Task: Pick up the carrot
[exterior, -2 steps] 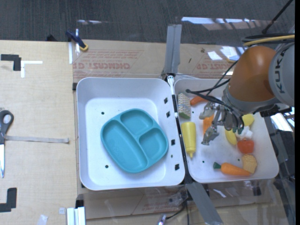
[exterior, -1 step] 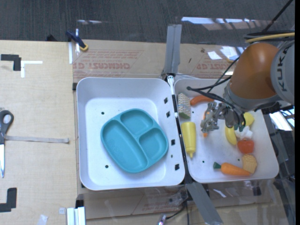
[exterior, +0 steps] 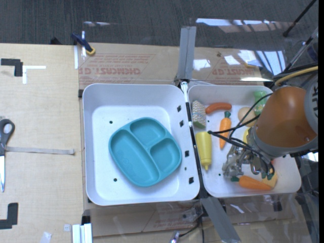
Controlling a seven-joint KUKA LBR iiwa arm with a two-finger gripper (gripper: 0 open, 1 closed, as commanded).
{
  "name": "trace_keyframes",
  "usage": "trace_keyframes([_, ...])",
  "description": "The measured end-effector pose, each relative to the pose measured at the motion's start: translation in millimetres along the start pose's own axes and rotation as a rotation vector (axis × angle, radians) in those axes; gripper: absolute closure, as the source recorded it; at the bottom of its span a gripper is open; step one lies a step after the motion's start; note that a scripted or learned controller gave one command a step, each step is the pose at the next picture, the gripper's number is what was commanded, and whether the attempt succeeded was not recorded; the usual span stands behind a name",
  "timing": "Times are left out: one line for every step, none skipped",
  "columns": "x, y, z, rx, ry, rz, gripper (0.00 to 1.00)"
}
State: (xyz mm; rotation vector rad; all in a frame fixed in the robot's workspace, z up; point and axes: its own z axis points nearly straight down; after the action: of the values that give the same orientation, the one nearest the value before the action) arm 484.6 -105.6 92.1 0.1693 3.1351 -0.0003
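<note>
Bench: pale wood is seen at the left, brown cardboard under and behind two white bins, dark floor beyond.
Left bin (exterior: pixel 91 151): a blue divided plate (exterior: pixel 145 151) is held in it, lying flat near the middle.
Right bin (exterior: pixel 212 186): food items are crowded into it, with the arm above its right half.
Arm (exterior: pixel 284 118): it is entered from the right; the orange band is seen from above, with black cables run across it.
Gripper (exterior: pixel 238 167): it is lowered into the near part of the right bin, metal parts showing below the wrist; whether it is wide or narrow cannot be told.
Carrot (exterior: pixel 223 130): it is laid lengthwise in the middle of the right bin, green top toward the far side, up and left of the gripper and apart from it.
Second carrot (exterior: pixel 254 184): it is laid along the near wall, just below the gripper.
Corn (exterior: pixel 204 149): it is placed left of the carrot, by the left wall.
Sausage (exterior: pixel 218 107): it is placed beyond the carrot's top.
Scissors (exterior: pixel 4 146): they are laid at the bench's left edge.
</note>
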Motion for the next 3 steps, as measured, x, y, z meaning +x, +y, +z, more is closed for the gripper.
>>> trace_keyframes([0, 0, 0, 0.0, 0.0, 0.0, 0.0])
trace_keyframes([-84, 9, -1, -0.001, -0.001, 0.026, 0.0])
trace_keyframes([-113, 21, -2, 0.006, -0.007, 0.398, 0.0])
